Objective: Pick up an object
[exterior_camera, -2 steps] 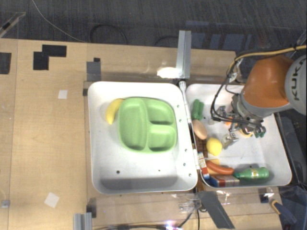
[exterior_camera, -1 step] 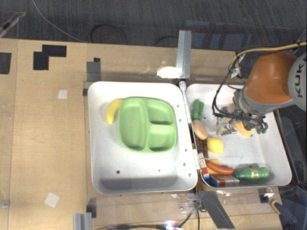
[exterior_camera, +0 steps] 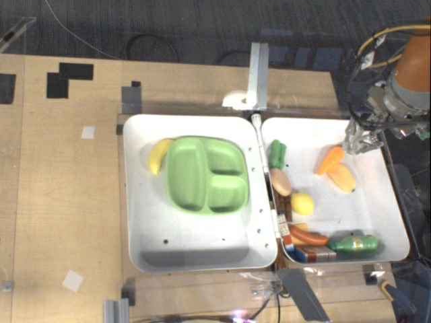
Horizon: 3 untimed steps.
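A pale wooden bench [exterior_camera: 60,200] carries two shallow white bins side by side, with black patches and small pale squares scattered on its surface; beyond its far edge lies dark grey carpet [exterior_camera: 168,12] crossed by a thin cable. The left bin [exterior_camera: 145,241] holds a green divided tray [exterior_camera: 205,173] with a yellow banana [exterior_camera: 158,155] touching its left rim. The right bin [exterior_camera: 387,231] holds an orange carrot [exterior_camera: 330,160] beside a pale orange piece [exterior_camera: 343,177] near its far right corner; a green pepper [exterior_camera: 277,154], a tan oval [exterior_camera: 281,181] and a yellow lemon [exterior_camera: 302,204] lie along its left side; a red sausage [exterior_camera: 308,236] and a green bottle [exterior_camera: 354,244] lie along its near wall. The gripper [exterior_camera: 360,141] hangs at the far right corner of the right bin, just beside the carrot; whether it is spread or pressed together I cannot tell.
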### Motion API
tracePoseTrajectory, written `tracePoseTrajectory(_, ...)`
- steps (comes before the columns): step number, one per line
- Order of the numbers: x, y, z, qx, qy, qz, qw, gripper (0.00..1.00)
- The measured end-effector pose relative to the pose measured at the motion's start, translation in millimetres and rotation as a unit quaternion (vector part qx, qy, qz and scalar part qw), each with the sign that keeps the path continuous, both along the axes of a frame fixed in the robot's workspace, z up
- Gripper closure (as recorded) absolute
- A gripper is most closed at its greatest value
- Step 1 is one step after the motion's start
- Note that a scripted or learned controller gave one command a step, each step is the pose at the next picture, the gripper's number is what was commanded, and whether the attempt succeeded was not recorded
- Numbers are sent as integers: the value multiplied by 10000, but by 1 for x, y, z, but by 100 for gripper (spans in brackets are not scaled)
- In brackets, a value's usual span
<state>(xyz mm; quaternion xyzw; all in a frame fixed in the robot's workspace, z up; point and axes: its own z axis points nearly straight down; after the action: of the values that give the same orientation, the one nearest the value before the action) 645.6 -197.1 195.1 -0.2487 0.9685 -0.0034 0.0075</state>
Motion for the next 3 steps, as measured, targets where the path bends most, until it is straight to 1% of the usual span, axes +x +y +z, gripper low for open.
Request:
tracePoseTrajectory(1, -18, 121, -8, 48, 31, -1533, 9882, 100)
tracePoseTrajectory(2, 21, 35, 0, 24, 13, -1834, 9830, 100)
tracePoseTrajectory(3, 22, 39, 0, 36, 17, -1811, 9834, 0)
